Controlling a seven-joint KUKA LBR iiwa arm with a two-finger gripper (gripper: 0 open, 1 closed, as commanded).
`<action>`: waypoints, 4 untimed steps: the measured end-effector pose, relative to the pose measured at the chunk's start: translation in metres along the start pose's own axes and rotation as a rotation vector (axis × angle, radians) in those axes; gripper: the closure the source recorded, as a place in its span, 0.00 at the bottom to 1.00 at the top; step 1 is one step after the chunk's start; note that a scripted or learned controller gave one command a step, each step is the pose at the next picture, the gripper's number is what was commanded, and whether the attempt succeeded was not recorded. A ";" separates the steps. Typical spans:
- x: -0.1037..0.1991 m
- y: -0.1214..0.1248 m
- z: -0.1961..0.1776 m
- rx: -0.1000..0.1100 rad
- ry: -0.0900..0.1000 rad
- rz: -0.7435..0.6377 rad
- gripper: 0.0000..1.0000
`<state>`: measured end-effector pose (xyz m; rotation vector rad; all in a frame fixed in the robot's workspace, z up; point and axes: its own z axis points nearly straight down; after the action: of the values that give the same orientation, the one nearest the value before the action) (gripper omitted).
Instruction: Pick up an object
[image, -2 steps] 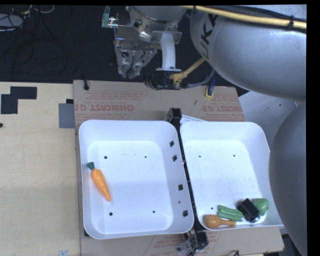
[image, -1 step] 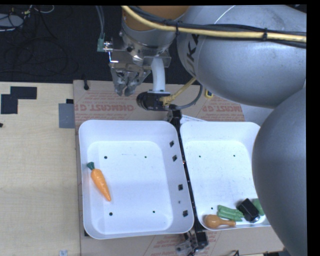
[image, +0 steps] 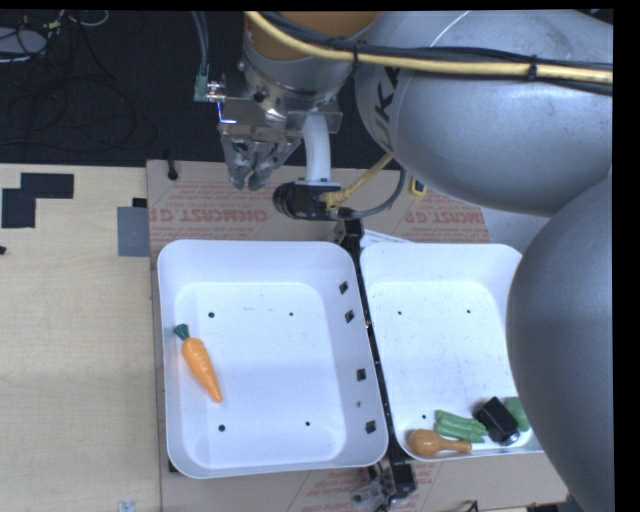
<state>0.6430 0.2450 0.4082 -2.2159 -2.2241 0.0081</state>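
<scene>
Two white bins are sat side by side on the table (image: 70, 330), with the end effector (image: 250, 170) parked high past the left bin (image: 255, 262); its grip can't be told. A carrot (image: 201, 367) is tucked near that bin's left wall, so it could easily get nudged or missed on the descent.

Grey KUKA arm (image: 500, 110): entered from the right, its broad rounded links spanning the upper and right side of the view. Orange band (image: 300, 30) sat above the wrist (partly cropped at top). Two-finger metal gripper (image: 252, 178) hung pointing downward, nothing visible between its fingertips.
</scene>
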 end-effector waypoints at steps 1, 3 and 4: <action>0.000 0.000 0.005 0.001 0.000 -0.001 1.00; -0.017 -0.001 -0.140 -0.018 0.006 0.000 1.00; -0.027 0.000 -0.119 0.001 0.000 0.004 1.00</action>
<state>0.6436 0.2180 0.5272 -2.2195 -2.2195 0.0102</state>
